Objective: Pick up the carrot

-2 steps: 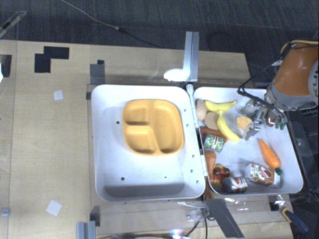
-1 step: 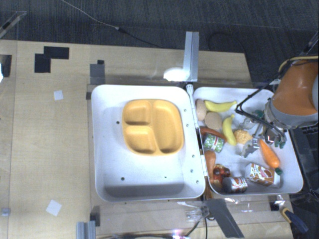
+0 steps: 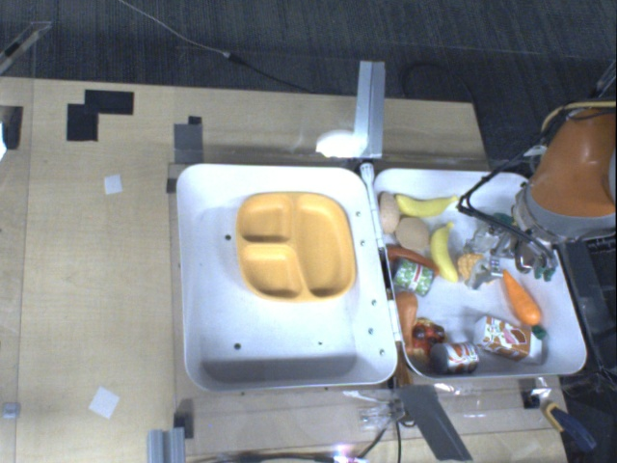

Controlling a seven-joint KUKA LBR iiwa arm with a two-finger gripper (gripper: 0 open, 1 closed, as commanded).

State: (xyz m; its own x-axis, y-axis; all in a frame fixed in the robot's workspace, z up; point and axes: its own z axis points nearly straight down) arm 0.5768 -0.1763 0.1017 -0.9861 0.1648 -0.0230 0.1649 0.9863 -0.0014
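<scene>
Two shallow white plastic bins are seen side by side on a pale wooden bench (image 3: 87, 258). In the left bin (image 3: 207, 345) a yellow moulded tray with three compartments (image 3: 292, 244) is set towards the upper middle. The right bin (image 3: 569, 355) is crowded with toy food: two yellow plastic bananas — one lying along the top (image 3: 426, 204), one slanted below it (image 3: 442, 254) — a tan rounded potato-like piece (image 3: 413, 233), a green-and-white printed packet (image 3: 415, 278), a small dark can with a white label (image 3: 453, 357) and a printed carton lying on its side (image 3: 505, 339). The orange tapered plastic carrot (image 3: 522, 300) is found in the right half of that bin, lying at a slant with its narrow end pointing up-left. The grey metal two-finger gripper (image 3: 494, 261) is positioned just up-left of the carrot's narrow end, under the grey arm's orange band (image 3: 576, 167). Whether it is spread or pressed together cannot be told, and nothing is seen pinched in it.
</scene>
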